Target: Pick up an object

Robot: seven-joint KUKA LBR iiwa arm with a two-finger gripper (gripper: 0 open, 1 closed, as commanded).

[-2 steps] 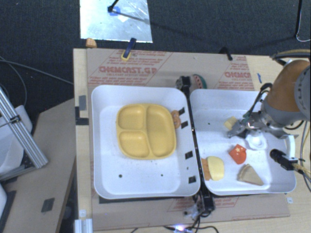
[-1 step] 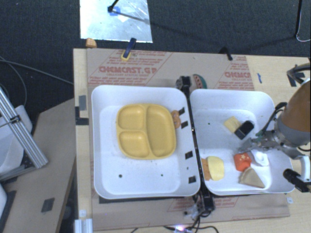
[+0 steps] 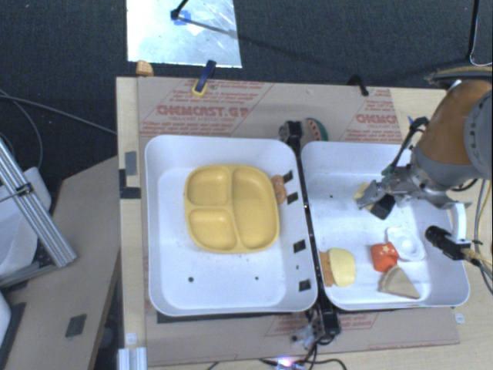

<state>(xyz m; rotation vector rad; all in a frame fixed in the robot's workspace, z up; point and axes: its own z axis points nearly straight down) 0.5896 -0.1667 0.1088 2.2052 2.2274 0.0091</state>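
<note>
My gripper [image 3: 377,197] hangs low over the upper middle of the right bin [image 3: 339,168], on the grey arm with the orange band coming in from the right. A small yellow piece [image 3: 360,192] shows right at its left tip; whether it is held is unclear. Along the bin's front lie a round yellow bun-like toy [image 3: 340,267], a red-orange toy [image 3: 383,256], a white toy [image 3: 405,243] and a tan wedge [image 3: 399,284].
The left bin [image 3: 169,284] holds a yellow divided plate [image 3: 231,208], with a small brown piece [image 3: 279,188] by its right wall. A cardboard sheet [image 3: 231,106] lies under both bins. A shiny sheet [image 3: 183,20] lies behind.
</note>
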